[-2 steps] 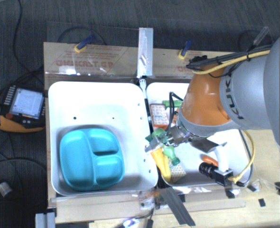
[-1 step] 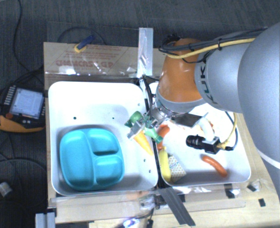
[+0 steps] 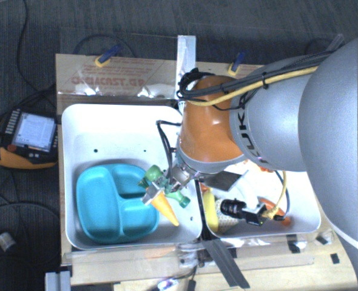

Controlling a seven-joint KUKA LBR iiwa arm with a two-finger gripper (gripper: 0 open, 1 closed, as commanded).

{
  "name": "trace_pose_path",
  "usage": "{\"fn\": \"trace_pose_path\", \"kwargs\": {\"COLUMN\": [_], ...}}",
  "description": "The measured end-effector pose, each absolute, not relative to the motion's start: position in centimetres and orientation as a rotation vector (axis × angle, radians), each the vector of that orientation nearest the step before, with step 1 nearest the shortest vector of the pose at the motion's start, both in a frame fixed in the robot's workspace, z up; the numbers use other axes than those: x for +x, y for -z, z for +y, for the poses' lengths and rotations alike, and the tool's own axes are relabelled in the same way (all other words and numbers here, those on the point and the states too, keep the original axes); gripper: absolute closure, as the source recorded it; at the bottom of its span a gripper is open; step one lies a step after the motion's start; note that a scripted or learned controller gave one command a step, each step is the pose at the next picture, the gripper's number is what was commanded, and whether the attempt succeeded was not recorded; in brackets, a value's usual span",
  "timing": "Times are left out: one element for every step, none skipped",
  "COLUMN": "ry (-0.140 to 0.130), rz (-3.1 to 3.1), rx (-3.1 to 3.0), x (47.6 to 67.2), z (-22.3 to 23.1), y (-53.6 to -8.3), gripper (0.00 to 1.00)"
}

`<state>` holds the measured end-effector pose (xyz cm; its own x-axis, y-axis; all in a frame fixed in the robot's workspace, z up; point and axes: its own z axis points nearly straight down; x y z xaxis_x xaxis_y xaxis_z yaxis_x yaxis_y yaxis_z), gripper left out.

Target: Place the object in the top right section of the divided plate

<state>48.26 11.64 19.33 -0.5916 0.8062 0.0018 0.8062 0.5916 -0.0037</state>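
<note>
Your hand [image 3: 164,190] hangs low over the left bin [image 3: 106,129], at its right side near the wall shared with the right bin [image 3: 306,217]. The orange band of the wrist sits directly above it in the view and hides much of it, so you cannot tell whether the hand is open or closed.

The orange carrot-shaped toy [image 3: 165,208] is right at the hand and just below it in the view. It is tilted, with its pointed tip aimed away from the hand toward the near right corner of the left bin. You cannot tell whether the hand has hold of it or is only touching it. A green piece [image 3: 153,176] shows on the far-left side of the hand, and a teal piece [image 3: 181,199] shows just to its right.

The blue divided plate [image 3: 97,208] lies to the left of the hand on the bin floor. Its top right section [image 3: 129,182] is the part nearest the hand. The toy's wide end overlaps the plate's right rim, below that section.

On the other side of the hand, past the shared wall, a yellow object [image 3: 209,210] lies in the right bin. Both bins rest on the surface [image 3: 130,77], and a handheld screen unit [image 3: 28,135] sits well off to the left.
</note>
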Motion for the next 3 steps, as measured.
{"fn": "trace_pose_path", "kwargs": {"ry": [-0.004,0.02,0.016], "rz": [-2.691,-2.688,-2.881], "rx": [-1.622,-1.652,-1.288], "x": [48.4,49.0,51.6], "z": [6.8,11.1,12.2], "y": [-24.5,-9.5,-9.4], "gripper": [1.0,1.0,1.0]}}
